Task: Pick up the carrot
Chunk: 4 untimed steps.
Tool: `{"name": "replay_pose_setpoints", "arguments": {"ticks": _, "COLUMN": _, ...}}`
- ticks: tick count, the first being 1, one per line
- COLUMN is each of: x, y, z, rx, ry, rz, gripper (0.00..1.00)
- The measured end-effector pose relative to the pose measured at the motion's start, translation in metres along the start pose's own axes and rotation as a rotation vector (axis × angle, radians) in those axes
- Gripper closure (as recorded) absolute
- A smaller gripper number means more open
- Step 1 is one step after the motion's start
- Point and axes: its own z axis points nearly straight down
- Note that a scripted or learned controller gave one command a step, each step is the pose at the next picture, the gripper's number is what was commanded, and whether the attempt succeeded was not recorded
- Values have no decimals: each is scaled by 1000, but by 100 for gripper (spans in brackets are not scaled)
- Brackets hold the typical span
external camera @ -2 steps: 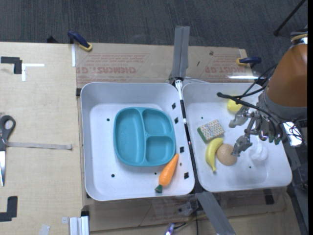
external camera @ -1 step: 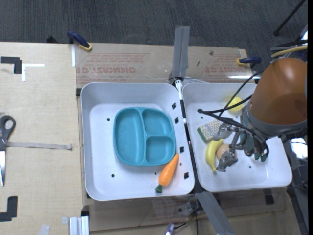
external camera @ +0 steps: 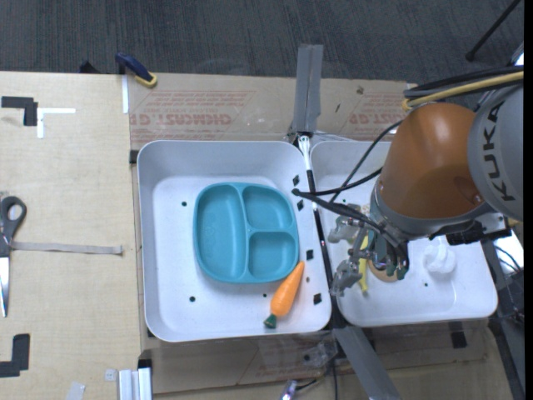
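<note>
Orange and tapered, the carrot [external camera: 287, 292] lies in the left bin [external camera: 158, 248], near its lower right corner, slanted with the green stub end down toward the front wall and the thicker end touching the lower right edge of the teal divided plate [external camera: 246, 232]. Your gripper [external camera: 360, 267] hangs over the right bin [external camera: 416, 302], just across the shared wall from the carrot, and holds nothing; whether it stands apart or together you cannot tell (cables and the orange wrist band crowd it).

To do this step well, carry the gripper leftward over the dividing wall first, then turn it so the closing line runs across the carrot's slant, not along it. Aim for the thick middle, clear of the plate rim, since a finger landing on the plate would likely stop the descent or tip the plate.

As for contents: the plate's three compartments look bare, and the left bin holds just plate and carrot. The right bin has a small white object [external camera: 440, 259] near its right side.
</note>
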Motion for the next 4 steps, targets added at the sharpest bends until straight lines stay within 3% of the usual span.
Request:
{"name": "replay_pose_setpoints", "arguments": {"ticks": 1, "x": 14, "y": 69, "z": 0, "rx": 0, "ry": 0, "rz": 49, "gripper": 0}}
{"name": "replay_pose_setpoints", "arguments": {"ticks": 2, "x": 6, "y": 28, "z": 0, "rx": 1, "ry": 0, "rz": 136, "gripper": 0}}
{"name": "replay_pose_setpoints", "arguments": {"ticks": 3, "x": -42, "y": 84, "z": 1, "rx": 2, "ry": 1, "rz": 226, "gripper": 0}}
{"name": "replay_pose_setpoints", "arguments": {"ticks": 4, "x": 17, "y": 78, "z": 0, "rx": 1, "ry": 1, "rz": 194, "gripper": 0}}
